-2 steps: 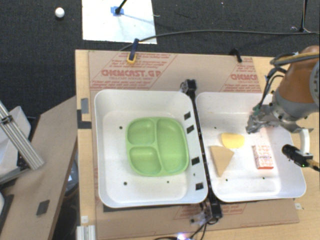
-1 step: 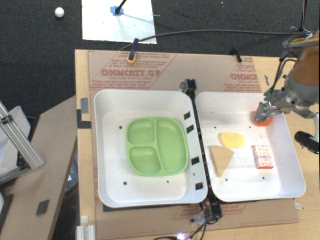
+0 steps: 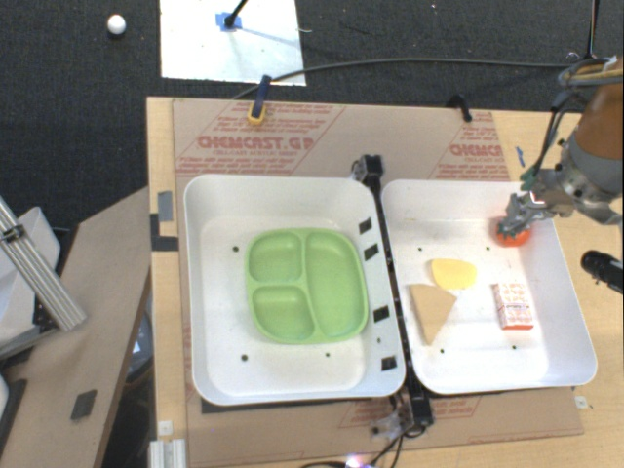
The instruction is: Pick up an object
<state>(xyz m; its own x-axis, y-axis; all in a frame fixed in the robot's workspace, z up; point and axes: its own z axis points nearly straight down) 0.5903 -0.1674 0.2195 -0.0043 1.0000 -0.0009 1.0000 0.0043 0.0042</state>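
Note:
The right bin (image 3: 575, 354) holds a yellow rounded piece (image 3: 453, 273), a tan wedge (image 3: 432, 310) and a small red-and-white box (image 3: 511, 305). An orange-red object (image 3: 511, 233) lies near the bin's far right side. My gripper (image 3: 522, 213) hangs low right over that orange-red object and hides its top. The grey arm (image 3: 595, 154) reaches in from the right edge.
A green divided plate (image 3: 305, 284) fills the middle of the left bin (image 3: 210, 359). A black-clipped divider (image 3: 380, 261) runs between the bins. Behind the bench lie a white sheet (image 3: 229, 27), a small white ball (image 3: 117, 24) and a cable (image 3: 409, 63).

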